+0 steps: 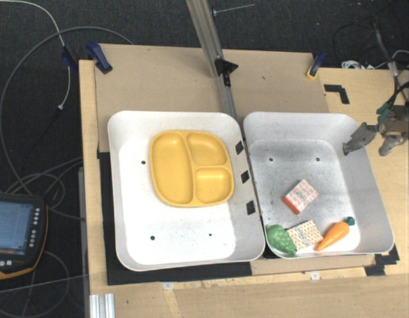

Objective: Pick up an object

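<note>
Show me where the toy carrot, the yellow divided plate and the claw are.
toy carrot (333, 235), camera view, middle of its orange body.
yellow divided plate (171, 167), camera view, floor of its long left compartment.
claw (371, 142), camera view, midway between its two fingertips.

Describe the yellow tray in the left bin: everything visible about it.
The yellow tray looks like smooth moulded plastic, a rounded rectangle with three compartments: one long section on its left and two smaller ones stacked on its right. It lies flat, slightly rotated, on the floor of the left bin, toward the bin's upper middle. Only the bin touches it.
</note>
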{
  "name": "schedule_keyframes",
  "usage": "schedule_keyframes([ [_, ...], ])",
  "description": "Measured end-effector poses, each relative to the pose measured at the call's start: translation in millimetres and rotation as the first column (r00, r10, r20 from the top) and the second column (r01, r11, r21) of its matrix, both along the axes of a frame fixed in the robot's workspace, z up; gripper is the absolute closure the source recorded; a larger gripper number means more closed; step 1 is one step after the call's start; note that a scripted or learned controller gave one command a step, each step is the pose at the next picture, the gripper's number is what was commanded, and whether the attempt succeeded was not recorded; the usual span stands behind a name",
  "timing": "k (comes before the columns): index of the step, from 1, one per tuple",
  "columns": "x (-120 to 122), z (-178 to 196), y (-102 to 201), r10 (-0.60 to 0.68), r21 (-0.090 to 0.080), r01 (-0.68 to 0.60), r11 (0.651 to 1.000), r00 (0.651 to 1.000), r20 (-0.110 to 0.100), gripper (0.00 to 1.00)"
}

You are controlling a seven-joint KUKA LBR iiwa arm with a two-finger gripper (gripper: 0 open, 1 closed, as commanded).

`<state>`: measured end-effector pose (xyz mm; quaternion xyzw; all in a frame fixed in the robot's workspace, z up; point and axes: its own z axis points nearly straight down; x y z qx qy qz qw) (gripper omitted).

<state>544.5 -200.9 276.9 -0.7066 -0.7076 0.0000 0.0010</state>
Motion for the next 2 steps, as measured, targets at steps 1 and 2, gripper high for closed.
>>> schedule_keyframes([
  [1,0.0,0.0,0.0,0.0,0.0,0.0,1.0,1.0,0.0,0.0],
  [2,-2.8,-62.6,-2.9,-0.002,0.002,0.002,1.0,1.0,-0.006,0.0],
])
